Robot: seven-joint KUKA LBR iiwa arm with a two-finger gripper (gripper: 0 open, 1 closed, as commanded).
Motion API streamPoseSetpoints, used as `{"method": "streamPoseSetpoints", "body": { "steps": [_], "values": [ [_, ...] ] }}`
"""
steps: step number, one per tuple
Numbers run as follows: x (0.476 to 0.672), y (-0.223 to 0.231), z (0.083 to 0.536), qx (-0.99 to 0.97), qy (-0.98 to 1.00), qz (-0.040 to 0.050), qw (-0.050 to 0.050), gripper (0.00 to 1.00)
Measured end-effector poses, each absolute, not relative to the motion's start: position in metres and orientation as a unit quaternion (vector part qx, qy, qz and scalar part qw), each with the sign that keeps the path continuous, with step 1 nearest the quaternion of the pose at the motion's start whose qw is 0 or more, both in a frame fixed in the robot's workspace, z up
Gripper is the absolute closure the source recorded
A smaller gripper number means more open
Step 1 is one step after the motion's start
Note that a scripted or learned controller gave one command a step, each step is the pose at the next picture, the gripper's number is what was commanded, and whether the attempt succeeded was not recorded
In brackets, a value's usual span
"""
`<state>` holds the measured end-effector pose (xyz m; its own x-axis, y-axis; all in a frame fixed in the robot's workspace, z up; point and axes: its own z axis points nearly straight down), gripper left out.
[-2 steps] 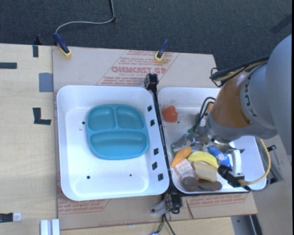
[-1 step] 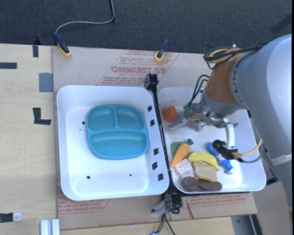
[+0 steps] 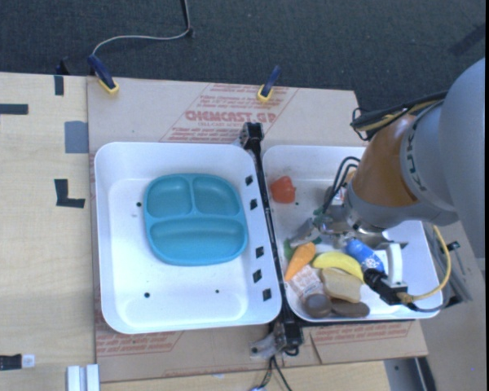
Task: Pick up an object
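Hanging over the right bin [image 3: 420, 320], the gripper [image 3: 332, 222] is sitting w/ toys just below: carrot [image 3: 300, 261], banana [image 3: 337, 261], orange ball [image 3: 284, 189]. Blue tray [image 3: 196, 218] is lying in left bin [image 3: 118, 300].

Robotics lab: clamped cardboard [image 3: 228, 116] on bench, white bins [image 3: 114, 218], cable [image 3: 159, 35].
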<state>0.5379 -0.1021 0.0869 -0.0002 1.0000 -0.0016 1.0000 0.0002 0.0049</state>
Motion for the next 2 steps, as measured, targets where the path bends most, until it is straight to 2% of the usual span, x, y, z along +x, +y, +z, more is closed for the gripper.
{"method": "streamPoseSetpoints", "body": {
  "steps": [1, 2],
  "values": [
    [0.604, -0.110, 0.087, 0.707, 0.707, 0.0015, 0.003, 0.00],
    [0.547, -0.109, 0.087, 0.707, 0.707, 0.0011, 0.002, 0.00]
  ]
}}
